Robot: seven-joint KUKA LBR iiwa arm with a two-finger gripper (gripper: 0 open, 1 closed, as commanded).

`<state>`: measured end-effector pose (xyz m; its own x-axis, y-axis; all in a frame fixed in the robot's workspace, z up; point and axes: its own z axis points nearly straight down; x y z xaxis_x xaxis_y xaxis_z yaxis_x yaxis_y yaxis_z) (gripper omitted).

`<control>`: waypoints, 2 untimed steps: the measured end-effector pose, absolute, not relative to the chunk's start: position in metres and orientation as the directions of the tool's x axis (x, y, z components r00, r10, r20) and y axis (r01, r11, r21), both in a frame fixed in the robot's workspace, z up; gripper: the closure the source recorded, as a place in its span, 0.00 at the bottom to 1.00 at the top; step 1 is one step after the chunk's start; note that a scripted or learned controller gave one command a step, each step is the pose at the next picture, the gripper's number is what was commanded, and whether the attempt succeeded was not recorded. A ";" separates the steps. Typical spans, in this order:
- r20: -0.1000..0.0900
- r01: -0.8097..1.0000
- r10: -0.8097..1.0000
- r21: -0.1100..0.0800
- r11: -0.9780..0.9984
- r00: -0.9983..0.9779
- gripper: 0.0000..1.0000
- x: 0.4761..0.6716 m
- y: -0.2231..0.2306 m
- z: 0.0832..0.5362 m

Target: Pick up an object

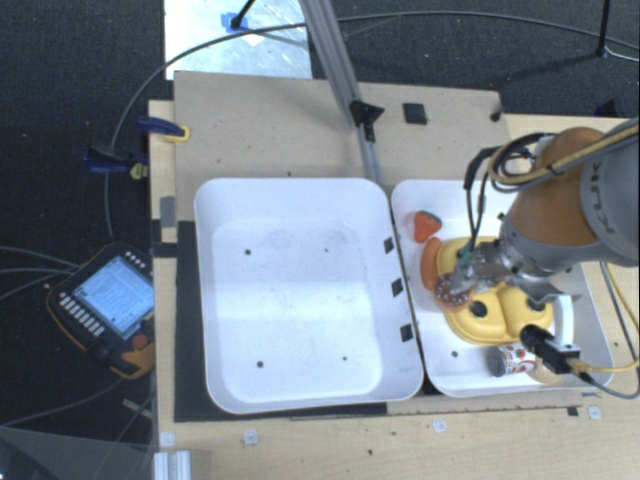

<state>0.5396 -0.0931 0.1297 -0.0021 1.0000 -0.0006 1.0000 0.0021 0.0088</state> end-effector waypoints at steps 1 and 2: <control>-0.001 1.000 1.000 0.007 0.003 -0.003 1.00 0.541 -0.100 0.192; -0.001 1.000 1.000 0.007 0.005 -0.005 1.00 0.543 -0.097 0.236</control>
